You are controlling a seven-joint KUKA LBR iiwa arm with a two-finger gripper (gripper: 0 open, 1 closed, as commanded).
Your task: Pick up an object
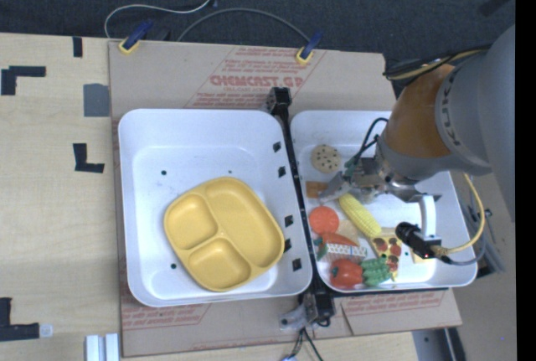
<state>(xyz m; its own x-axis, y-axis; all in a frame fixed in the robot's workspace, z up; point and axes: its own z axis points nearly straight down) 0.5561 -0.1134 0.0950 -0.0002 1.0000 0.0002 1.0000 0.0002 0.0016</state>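
My arm point(435, 125) covers much of the right bin point(335, 121); I can't make out the fingers. The small toys point(368, 263) near the corner blur together.

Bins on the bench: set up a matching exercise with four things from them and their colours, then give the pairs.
Things:
1. divided tray
2. corn cob
3. cookie
4. tomato slice

Colours:
A. red
B. tan with dark specks
C. plain yellow, in the left bin
D. yellow kernels, in the right bin

Pairs: 1-C, 2-D, 3-B, 4-A
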